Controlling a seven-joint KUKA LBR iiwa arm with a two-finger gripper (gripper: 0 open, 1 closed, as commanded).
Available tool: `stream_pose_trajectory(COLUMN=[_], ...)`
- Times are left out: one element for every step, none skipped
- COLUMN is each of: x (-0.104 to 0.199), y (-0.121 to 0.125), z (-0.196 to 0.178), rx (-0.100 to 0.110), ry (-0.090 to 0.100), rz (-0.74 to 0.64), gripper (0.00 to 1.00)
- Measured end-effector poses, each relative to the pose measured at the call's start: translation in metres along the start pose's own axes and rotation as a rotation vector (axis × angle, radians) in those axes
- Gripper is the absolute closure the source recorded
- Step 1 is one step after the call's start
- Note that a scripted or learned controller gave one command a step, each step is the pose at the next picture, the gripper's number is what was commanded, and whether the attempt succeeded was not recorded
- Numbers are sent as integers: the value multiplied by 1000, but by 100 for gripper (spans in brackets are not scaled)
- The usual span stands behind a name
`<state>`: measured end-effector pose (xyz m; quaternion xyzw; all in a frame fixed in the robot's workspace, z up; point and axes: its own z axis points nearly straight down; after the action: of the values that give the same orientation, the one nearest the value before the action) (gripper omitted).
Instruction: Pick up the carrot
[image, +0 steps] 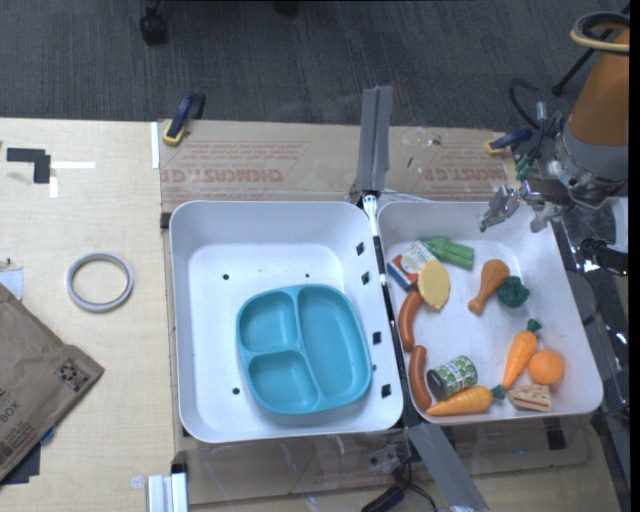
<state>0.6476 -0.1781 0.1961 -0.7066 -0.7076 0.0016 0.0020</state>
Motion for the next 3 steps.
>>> stream_pose_trajectory(x=[-22, -16, -16], y=[-56, -146, -146], z=[51, 108, 101], rx=[0, 0, 1], ry=[0, 1, 1], rz=[44, 97, 100], gripper=[0, 0, 100])
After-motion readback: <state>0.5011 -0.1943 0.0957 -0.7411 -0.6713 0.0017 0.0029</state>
